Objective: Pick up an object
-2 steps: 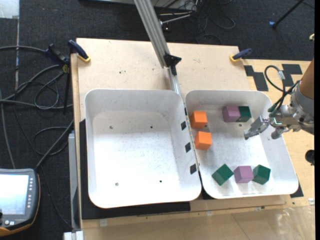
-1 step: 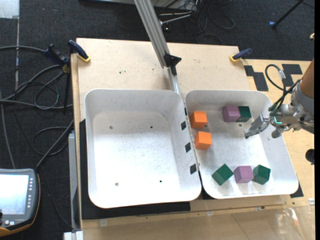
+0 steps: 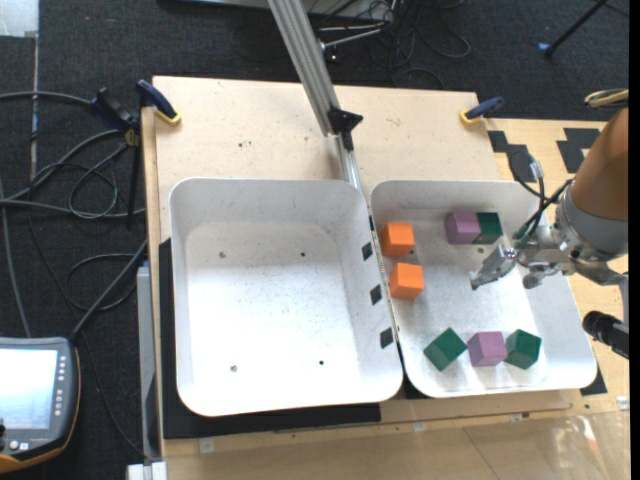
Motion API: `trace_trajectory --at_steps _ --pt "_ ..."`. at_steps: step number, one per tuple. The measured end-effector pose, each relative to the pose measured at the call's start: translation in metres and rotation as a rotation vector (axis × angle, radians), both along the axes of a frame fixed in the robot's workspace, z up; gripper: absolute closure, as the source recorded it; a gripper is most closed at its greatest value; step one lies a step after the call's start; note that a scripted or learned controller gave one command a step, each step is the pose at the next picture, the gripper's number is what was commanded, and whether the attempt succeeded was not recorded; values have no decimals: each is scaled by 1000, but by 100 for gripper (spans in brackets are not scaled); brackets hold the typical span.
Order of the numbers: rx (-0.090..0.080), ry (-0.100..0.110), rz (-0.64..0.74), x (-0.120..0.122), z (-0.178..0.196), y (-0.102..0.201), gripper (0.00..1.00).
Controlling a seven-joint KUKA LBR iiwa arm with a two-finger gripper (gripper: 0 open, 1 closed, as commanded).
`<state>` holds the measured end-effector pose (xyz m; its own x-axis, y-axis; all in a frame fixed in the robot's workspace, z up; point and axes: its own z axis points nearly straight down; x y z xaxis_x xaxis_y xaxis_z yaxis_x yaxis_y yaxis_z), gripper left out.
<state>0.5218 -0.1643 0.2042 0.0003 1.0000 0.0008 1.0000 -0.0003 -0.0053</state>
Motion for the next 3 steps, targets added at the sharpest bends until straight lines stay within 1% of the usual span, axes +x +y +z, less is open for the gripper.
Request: trace_trajectory --at_steps 1,2,3 --pt "1 1 0 -1 -62 8 0" --pt "-2 -5 -1 -1 -111 8 0" --pt "-1 -7 -1 0 -99 8 100"
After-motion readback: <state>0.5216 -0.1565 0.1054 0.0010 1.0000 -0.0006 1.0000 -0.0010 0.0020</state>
